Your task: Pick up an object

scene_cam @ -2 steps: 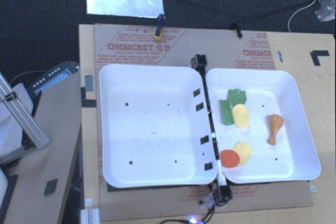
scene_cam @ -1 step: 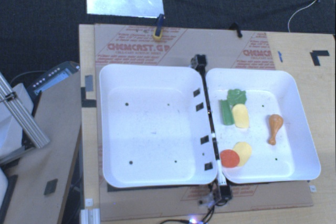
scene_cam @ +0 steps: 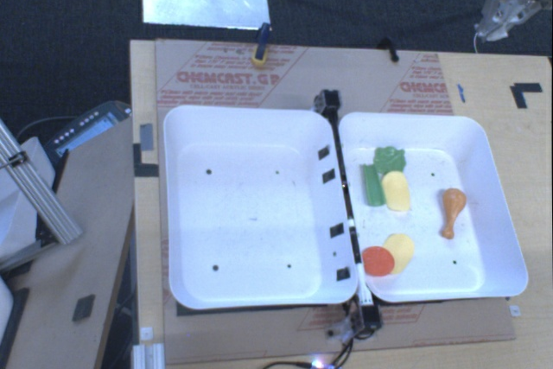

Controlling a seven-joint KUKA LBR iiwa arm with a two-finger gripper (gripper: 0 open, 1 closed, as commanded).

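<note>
Arm: only its end is showing, at the top right corner of the camera view, entering from the right edge.
Hand: it is hanging high in that corner, its pale grey metal body pointing down and to the left.
Height: it is appearing raised, well apart from anything below it.
Wrist: a darker block with a small greenish part is sitting just above the hand, cut by the frame's edge.
Fingers: they are too blurred and small to be telling open from closed.
Grasp: nothing is showing between the fingertips.
</note>
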